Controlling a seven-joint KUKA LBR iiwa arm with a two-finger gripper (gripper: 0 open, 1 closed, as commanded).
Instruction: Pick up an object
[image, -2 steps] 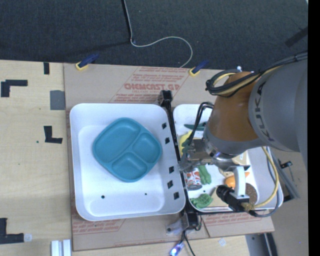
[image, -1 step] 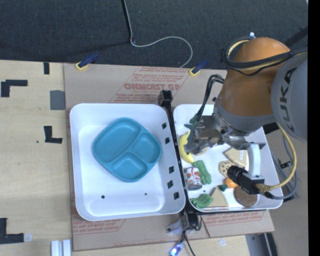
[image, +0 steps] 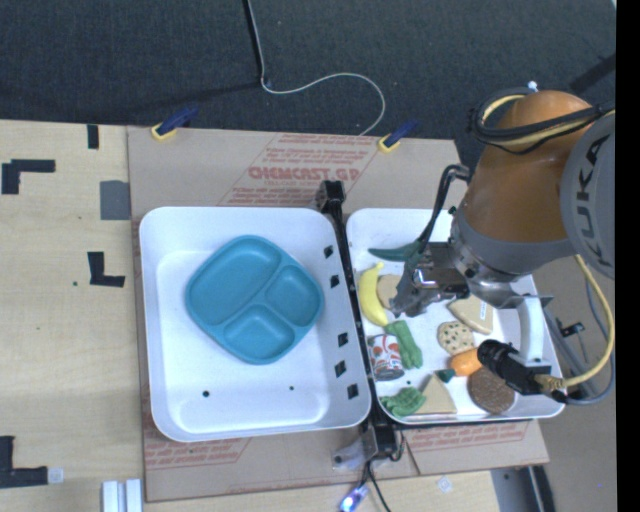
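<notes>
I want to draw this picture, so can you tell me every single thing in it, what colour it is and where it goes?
Shallow white plastic bins: 2, white, side by side on the bench, left and right.
Blue sectioned plastic plate: 1, blue, in the left bin.
Yellow toy banana: 1, yellow, right bin, by its left wall.
Green toy pepper: 1, green, below the banana.
Small printed can: 1, red and white, beside the pepper.
Leafy green toy: 1, green, right bin's near edge.
Orange toy carrot: 1, orange, right bin.
Round brown cookie: 1, brown, right bin's near right corner.
Gripper: 1, dark metal, over the right bin beside the banana.
</notes>
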